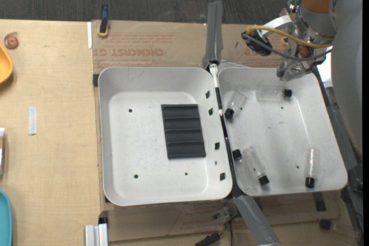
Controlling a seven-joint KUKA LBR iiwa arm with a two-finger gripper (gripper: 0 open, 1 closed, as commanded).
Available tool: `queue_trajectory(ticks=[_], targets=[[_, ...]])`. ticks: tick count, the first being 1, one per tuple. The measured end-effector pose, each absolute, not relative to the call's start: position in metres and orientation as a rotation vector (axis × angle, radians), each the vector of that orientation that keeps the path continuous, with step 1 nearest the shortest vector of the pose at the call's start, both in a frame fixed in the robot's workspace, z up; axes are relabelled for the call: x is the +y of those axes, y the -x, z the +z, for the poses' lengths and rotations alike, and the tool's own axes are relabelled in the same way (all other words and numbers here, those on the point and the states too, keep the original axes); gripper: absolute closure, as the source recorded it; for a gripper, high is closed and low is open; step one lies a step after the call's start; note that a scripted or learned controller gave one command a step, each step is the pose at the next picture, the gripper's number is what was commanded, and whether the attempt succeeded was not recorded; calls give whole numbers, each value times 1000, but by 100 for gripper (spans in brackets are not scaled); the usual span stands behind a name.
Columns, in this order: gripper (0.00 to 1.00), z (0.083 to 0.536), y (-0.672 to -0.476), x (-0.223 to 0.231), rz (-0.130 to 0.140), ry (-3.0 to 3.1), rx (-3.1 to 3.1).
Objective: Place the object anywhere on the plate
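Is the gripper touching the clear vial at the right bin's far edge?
Cannot tell. In the camera view the gripper sits just above the vial; no clear contact or gap.

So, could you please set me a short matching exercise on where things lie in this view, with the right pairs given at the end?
Things:
1. black ribbed plate
2. tool
3. blue-handled clamp
4. orange dish

Places:
A. at the far rim of the right bin
B. at the view's left edge
C. in the middle of the left bin
D. on the cardboard behind the left bin

Pairs: 1-C, 2-A, 3-D, 4-B
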State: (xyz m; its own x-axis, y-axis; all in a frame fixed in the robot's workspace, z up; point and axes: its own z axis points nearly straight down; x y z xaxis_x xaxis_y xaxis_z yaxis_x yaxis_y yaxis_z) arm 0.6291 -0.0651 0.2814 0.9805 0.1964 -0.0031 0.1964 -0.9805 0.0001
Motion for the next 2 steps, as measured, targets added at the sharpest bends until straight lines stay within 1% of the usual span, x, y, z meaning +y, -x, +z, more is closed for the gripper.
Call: queue_trajectory(ticks=[1,2], targets=[[100,308,-643,-10,-8,-3001,927],[100,330,-611,77,-8,-2906,1195]])
